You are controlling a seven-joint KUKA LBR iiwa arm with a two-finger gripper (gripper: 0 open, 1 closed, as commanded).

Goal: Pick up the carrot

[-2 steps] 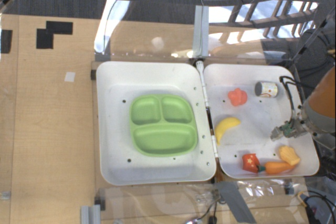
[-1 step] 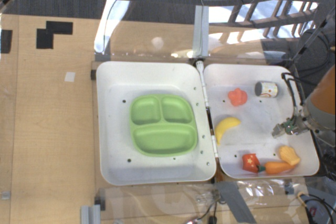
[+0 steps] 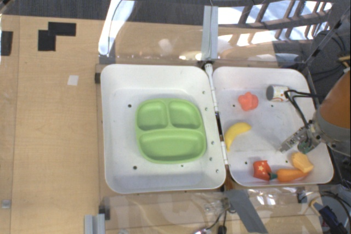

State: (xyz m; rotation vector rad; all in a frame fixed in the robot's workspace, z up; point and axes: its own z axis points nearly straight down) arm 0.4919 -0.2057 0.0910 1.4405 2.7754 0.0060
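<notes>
Lying in the right bin [image 3: 329,172] near its front wall, the carrot [image 3: 290,175] is stretching its long axis roughly left-right across the camera view, thicker end toward the left beside a red strawberry-like toy [image 3: 261,169], other end running toward a yellow-orange chunk [image 3: 302,163] just beside it. The gripper [image 3: 300,141] is hanging above and just behind that chunk, apart from the carrot, nothing seen between its fingers; whether they are apart or together, cannot tell, too small and blurred. The arm [image 3: 335,112] is getting cut off at the right edge. A banana [image 3: 235,133], a pink-orange toy [image 3: 248,101] and a small grey-white cylinder [image 3: 277,93] are sitting farther back; any marking on the cylinder is unreadable. The left bin [image 3: 118,123] is holding a green divided plate [image 3: 170,130].
</notes>
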